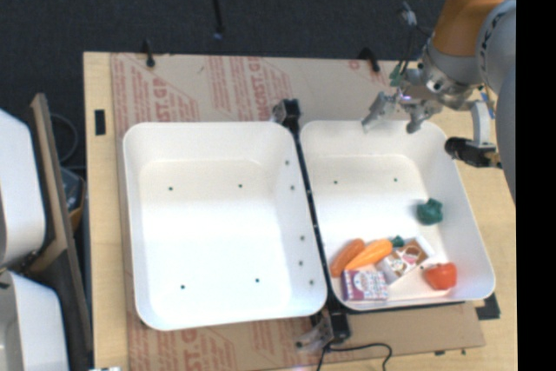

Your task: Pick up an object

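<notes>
My gripper [395, 117] hangs above the far rim of the right bin [373, 130], its two fingers spread apart with nothing between them. Down in that bin's near corner lie two orange carrot-like pieces [360, 255], a small purple-and-white carton [365, 284], a small packet with a brown ring on it [408, 256] and a red-orange rounded thing [441, 275]. A dark green lump [429, 210] sits alone by the right wall. All of them lie well below the gripper in the view.
The left bin [139, 213] sits beside the right one, a black divider clip [287, 110] at their shared far corner. Both rest on a cardboard sheet [200, 87] atop the wooden bench. White furniture stands at far left.
</notes>
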### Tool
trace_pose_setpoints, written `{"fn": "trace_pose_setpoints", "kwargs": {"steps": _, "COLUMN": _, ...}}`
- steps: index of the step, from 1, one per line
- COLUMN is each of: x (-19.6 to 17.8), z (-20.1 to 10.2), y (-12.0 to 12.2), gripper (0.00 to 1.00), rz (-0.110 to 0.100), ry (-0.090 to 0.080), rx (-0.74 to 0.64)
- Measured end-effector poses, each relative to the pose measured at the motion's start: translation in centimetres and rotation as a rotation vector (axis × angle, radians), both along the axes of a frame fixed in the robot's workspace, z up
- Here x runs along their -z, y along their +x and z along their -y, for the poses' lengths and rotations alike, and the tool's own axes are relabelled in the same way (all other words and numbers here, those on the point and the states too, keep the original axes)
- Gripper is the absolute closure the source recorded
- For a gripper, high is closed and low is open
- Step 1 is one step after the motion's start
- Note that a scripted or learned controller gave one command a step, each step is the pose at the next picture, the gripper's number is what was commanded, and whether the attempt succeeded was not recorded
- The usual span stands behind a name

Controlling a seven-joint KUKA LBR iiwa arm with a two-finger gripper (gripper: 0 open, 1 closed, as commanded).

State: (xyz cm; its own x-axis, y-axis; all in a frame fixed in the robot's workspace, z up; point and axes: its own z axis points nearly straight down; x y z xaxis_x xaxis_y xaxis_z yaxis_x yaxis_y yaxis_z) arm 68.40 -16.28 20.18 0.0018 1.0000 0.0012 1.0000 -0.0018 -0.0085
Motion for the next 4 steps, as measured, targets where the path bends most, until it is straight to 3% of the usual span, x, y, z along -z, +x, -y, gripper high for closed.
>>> {"fn": "trace_pose_setpoints", "kwargs": {"steps": 1, "x": -0.6, "z": 0.0, "y": 0.2, "gripper": 0.00, "rz": 0.010, "ry": -0.001, "rx": -0.001}}
{"fn": "trace_pose_setpoints", "kwargs": {"steps": 3, "x": 9.4, "z": -0.3, "y": -0.8, "gripper": 0.00, "rz": 0.005, "ry": -0.001, "rx": -0.002}}
{"fn": "trace_pose_setpoints", "kwargs": {"steps": 4, "x": 8.0, "z": -0.2, "y": -0.7, "gripper": 1.00, "rz": 0.011, "ry": -0.003, "rx": -0.002}}
